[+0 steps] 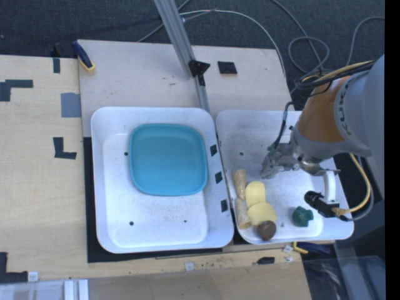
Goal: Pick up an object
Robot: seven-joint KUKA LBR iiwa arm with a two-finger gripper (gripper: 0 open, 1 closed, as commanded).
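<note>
Left bin (112,230), mid-frame: a blue plate (167,159) lies flat in it. Right bin (247,127), right of center: along its left wall a pale stick (240,192), then 2 yellow lumps (257,204) touching, w/ a brown ball (267,230) just below. A green bit (303,215) sits near the lower right. My gripper (275,164) hangs above the lumps, not touching. Can't tell if it's open; nothing seen in it.

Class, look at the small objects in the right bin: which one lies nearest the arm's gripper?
The upper pale yellow piece, just below-left of the gripper. The other yellow piece, brown ball and green object lie farther down.
</note>
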